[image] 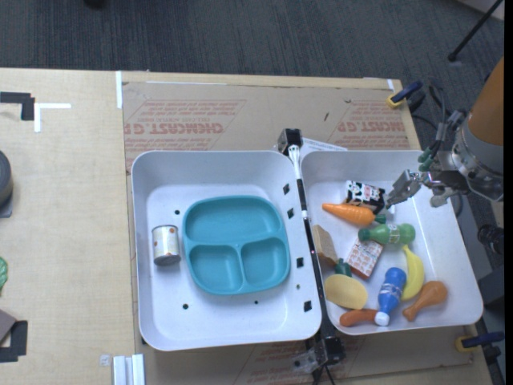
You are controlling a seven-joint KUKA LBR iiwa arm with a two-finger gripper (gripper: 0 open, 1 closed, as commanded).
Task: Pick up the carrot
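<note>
The carrot (pixel 349 212) is orange with a green top and lies on its side in the upper left of the right bin (pixel 465 247), its tip pointing left. Just behind it stands a small cow-patterned carton (pixel 365 192); a green bottle (pixel 387 233) lies just in front of it. My gripper (pixel 418 192) hangs over the bin's upper right, to the right of the carrot's leafy end. It is open, with nothing between the fingers. The left finger (pixel 398 189) reaches close to the carrot's top.
The right bin also holds a banana (pixel 414 271), a blue bottle (pixel 390 293), a drumstick (pixel 425 299), a yellow piece (pixel 346 291), an orange sausage-like piece (pixel 357 318) and a small packet (pixel 365 257). The left bin (pixel 152 311) has a teal divided plate (pixel 236 243) and a can (pixel 165 245).
</note>
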